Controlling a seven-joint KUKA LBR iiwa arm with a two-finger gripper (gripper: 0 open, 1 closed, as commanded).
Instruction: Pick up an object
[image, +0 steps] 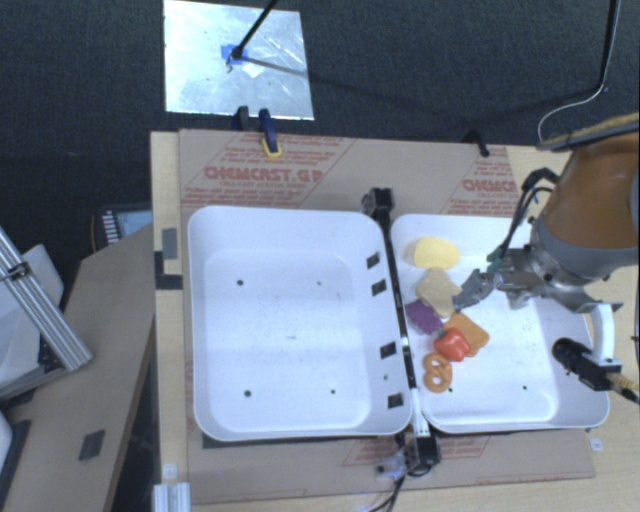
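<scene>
Camera view | my gripper (470, 291) hangs in the right bin (520, 405), can't tell how wide it is | toys bunched at its 7 o'clock: tan block (436, 290), red pepper (452, 345), orange ring (437, 374) | yellow lemon (435, 252) at 10 o'clock

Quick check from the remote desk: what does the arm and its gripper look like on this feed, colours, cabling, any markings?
The arm has an orange band above a grey wrist section. Thin dark cables loop along its left side down toward the gripper, which is a metallic grey, angular assembly with dark parts. I can make out no printed markings on either at this resolution.
</scene>
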